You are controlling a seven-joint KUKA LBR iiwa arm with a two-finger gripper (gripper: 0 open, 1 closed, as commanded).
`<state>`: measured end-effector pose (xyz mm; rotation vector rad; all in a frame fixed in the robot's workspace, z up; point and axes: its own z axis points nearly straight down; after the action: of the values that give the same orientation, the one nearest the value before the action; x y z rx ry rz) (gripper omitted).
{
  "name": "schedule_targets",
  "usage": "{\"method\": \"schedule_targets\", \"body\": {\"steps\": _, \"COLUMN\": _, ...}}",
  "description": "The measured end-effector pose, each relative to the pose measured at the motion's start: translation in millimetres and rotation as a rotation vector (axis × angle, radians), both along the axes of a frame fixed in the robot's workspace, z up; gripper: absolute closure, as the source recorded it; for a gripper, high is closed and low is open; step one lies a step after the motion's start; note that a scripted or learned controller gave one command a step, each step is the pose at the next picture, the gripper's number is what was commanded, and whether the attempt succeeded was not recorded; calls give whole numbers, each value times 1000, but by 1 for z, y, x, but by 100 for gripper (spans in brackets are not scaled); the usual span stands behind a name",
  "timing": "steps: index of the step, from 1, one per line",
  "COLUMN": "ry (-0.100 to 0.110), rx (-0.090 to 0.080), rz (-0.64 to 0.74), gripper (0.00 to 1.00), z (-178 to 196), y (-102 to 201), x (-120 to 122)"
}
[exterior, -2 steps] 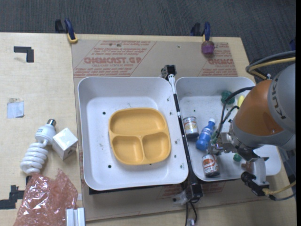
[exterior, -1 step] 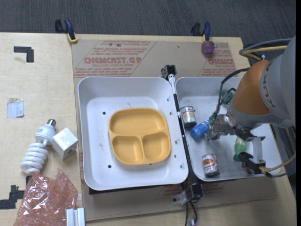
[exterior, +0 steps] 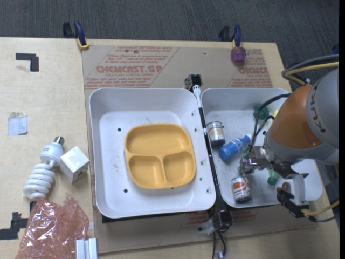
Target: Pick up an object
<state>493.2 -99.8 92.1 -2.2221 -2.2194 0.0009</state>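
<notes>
Pincer: the pincer [exterior: 249, 163] hangs low in the right bin [exterior: 226, 104], under the grey arm [exterior: 302, 128] with its orange band; I cannot tell its state, because the wrist and dark cables cover it.

Nearest thing: a small can [exterior: 241, 189] with a red and white label lies just below the pincer in the picture, toward the front wall of the bin. It seems tilted, with its metal top turned toward the pincer.

Key relation: I judge the can to be the likely target. It is almost under the tool, a little to the front-left, so the coming move looks like a short drop and not a long reach. Its long axis runs roughly from front to back of the bin.

Other candidates: a blue bottle [exterior: 233, 148] lies on its side just to the left of the pincer, long axis slanting up to the right. A short jar [exterior: 215, 132] with a pale label stands further left, near the dividing wall.

Materials: the can looks hard, smooth and round, so it may roll away. The bottle looks like glossy plastic.

Left bin: the left bin [exterior: 108, 104] holds a yellow tray [exterior: 160, 155] with three compartments, well apart from the pincer.

Tabletop: a spiral light bulb [exterior: 43, 171] and a white cube [exterior: 74, 163] lie on the tabletop [exterior: 43, 101] at far left.
</notes>
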Motion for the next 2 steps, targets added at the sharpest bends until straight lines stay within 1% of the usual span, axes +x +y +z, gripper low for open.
{"method": "schedule_targets", "body": {"steps": 1, "ry": -2, "rx": -1, "rz": 1, "gripper": 100, "z": 10, "y": 0, "x": 1}}
{"method": "schedule_targets", "body": {"steps": 2, "ry": -3, "rx": -1, "rz": 4, "gripper": 100, "z": 129, "y": 68, "x": -15}}
